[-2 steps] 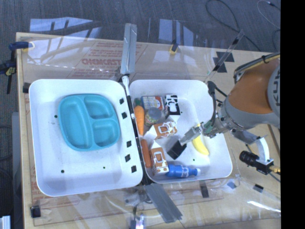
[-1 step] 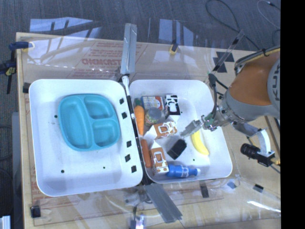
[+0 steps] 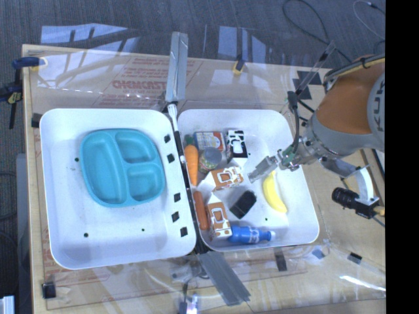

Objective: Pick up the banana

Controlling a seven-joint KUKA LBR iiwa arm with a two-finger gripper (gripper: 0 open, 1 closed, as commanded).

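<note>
Nearest us a blue bottle (image 3: 249,234) in the right bin (image 3: 302,209), banana (image 3: 274,193) beside it, hand (image 3: 264,169) just above — we cannot tell its grip.

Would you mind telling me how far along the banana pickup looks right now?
Done: the arm has reached into the right bin, and its hand sits just above the upper end of the banana. In hand: lining up on the fruit. Left: the grasp and the lift. The banana lies flat on the bin floor beside a black block, with nothing showing it gripped.
</note>
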